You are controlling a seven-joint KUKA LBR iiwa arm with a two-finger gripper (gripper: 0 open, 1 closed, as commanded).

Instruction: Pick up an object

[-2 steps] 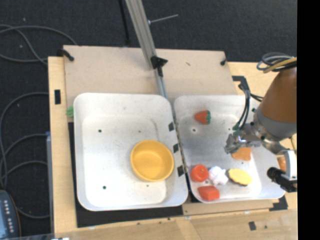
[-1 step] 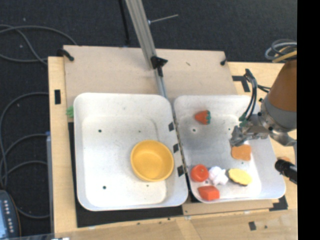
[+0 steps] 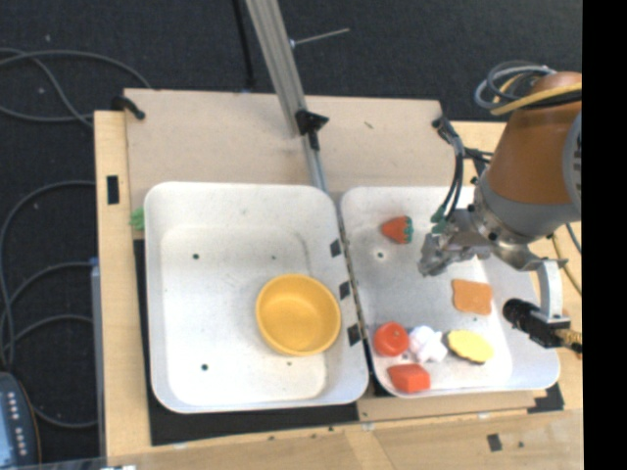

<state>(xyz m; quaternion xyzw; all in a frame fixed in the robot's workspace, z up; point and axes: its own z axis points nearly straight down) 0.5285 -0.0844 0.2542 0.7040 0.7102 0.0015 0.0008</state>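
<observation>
While the gripper (image 3: 434,259) hangs low over the middle of the right bin (image 3: 392,209), I cannot tell if it grips anything, so the pick looks not yet done. Near the bin's front edge lie a glossy red ball (image 3: 391,339) and a soft yellow oval piece (image 3: 470,346).

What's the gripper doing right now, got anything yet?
Gripper: over the right bin, between the strawberry and the orange slice; open or closed cannot be told, and nothing visibly held.
</observation>
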